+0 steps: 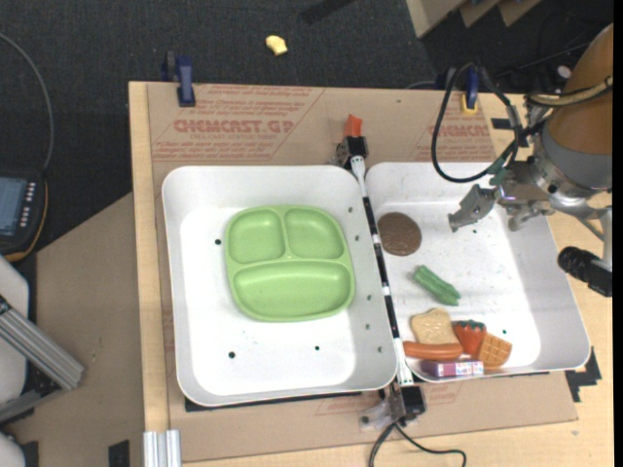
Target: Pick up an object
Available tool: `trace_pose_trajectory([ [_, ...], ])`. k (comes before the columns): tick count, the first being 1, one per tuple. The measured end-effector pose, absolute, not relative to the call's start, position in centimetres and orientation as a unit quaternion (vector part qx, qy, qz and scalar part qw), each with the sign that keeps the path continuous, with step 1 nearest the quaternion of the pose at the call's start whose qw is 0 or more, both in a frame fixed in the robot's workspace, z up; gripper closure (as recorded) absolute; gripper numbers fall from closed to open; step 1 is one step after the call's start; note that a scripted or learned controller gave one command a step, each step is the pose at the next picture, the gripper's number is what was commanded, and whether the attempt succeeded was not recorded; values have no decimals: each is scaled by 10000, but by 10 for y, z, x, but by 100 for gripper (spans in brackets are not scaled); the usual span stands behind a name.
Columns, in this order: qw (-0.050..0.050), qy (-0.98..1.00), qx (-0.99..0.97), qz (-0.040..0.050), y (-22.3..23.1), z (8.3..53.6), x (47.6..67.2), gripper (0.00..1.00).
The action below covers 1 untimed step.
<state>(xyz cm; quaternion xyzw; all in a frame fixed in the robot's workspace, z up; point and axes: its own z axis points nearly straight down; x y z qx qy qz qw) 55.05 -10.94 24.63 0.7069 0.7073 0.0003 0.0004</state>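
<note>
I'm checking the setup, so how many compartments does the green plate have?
3: on the green divided plate in the left bin, two small compartments sit side by side along its far edge and one wide one along its near edge.

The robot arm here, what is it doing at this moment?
The arm reaches in from the right, and its gripper hangs above the upper part of the right bin, with its fingers apart and nothing between them. Below it lie a brown disc, a green pod and a pile of toy food at the near edge. The left bin has a green divided plate.
</note>
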Motion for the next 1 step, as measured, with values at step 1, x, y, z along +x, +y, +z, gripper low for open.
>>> trace_pose_trajectory([
  [1, -52, 7064, 7078, -36, -117, 135, 531, 0],
])
